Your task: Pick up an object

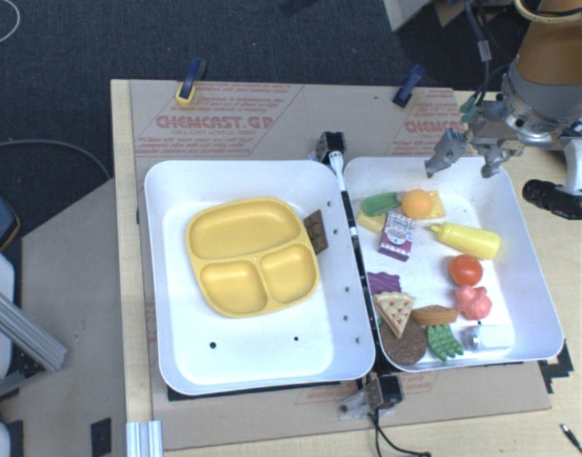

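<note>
We are watching the toy foods, among them an orange (pixel 417 203) and a yellow bottle (pixel 470 240), lying in the right bin (pixel 529 255) right of centre, while our gripper (pixel 467 155) is hanging spread and empty at its upper edge.

The arm (pixel 550 41) enters from the upper right, its orange band uppermost and the grey wrist just below it, angled down and leftward. The tool (pixel 467 157) hangs at the end of the wrist, pointing downward. Its two dark fingers (pixel 443 155) stand spread well apart with open space between them, and nothing is gripped between them. Cables run behind the wrist.
</note>
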Robot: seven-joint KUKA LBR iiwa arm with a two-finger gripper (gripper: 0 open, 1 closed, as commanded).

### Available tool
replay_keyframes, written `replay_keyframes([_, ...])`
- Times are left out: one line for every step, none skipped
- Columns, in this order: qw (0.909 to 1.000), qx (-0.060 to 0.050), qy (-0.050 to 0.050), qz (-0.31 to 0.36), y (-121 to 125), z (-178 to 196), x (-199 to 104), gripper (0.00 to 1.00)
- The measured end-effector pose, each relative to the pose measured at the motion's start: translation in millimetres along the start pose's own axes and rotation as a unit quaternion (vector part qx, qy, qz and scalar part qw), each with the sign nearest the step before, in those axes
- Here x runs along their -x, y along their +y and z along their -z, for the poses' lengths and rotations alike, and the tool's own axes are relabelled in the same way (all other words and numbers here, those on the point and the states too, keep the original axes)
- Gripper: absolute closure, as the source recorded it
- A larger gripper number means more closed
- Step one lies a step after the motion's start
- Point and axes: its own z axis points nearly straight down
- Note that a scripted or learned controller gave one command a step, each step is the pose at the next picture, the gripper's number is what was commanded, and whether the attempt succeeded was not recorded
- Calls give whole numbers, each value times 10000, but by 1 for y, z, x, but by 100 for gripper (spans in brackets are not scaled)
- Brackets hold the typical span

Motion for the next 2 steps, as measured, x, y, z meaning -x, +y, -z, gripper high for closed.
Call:
replay_keyframes([10000, 71, -10, 11, 2, 8, 0, 0])
replay_keyframes([10000, 45, -6, 11, 11, -44, 5, 0])
